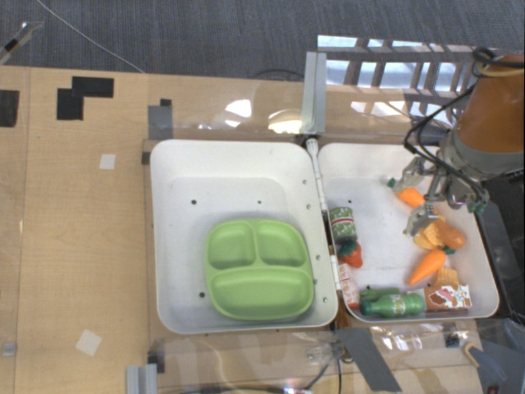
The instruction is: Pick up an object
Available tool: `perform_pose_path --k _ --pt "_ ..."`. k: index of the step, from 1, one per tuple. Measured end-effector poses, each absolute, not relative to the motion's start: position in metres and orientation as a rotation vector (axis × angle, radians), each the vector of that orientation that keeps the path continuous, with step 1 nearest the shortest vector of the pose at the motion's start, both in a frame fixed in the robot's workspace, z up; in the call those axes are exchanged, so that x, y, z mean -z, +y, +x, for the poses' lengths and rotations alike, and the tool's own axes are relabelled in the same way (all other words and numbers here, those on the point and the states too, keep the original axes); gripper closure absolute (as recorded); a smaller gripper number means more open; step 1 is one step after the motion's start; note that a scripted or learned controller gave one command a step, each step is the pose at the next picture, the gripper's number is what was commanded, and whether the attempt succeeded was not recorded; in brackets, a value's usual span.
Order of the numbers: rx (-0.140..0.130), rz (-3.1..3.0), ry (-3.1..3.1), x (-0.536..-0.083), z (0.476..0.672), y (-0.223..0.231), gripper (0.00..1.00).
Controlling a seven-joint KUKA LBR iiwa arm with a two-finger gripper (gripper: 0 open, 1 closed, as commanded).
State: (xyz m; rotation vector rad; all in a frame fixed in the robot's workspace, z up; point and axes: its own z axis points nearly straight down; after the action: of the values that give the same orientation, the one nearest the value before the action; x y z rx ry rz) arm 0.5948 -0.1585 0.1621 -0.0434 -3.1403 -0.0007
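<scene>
My gripper (416, 199) hangs low over the upper right part of the right bin (361, 179), below the grey wrist and its orange band (495, 109). It stands open, with its fingers on either side of a small orange piece (408, 196) lying on the bin floor. I cannot tell whether they touch it. Just below it lie a yellow-orange food toy (443, 235) and a carrot (427, 266).
A green bottle (392, 304) and a red-and-white carton (449, 297) lie along the right bin's front wall. A small can (340, 222) and a strawberry (352, 254) sit by the divider. A green divided plate (258, 268) rests in the left bin (189, 179).
</scene>
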Motion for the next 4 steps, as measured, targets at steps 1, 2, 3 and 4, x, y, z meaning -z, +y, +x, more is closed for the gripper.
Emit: perform_pose_path --k 1,2,3,4 --pt "-0.002 -0.218 -3.150 -0.090 0.620 -0.178 0.00" --pt "-0.004 -0.206 -3.161 -0.104 0.624 -0.176 1.00" --pt "-0.008 -0.020 -3.166 -0.259 0.611 -0.166 1.00" --pt "0.000 -0.080 -3.161 -0.336 0.670 -0.123 1.00"
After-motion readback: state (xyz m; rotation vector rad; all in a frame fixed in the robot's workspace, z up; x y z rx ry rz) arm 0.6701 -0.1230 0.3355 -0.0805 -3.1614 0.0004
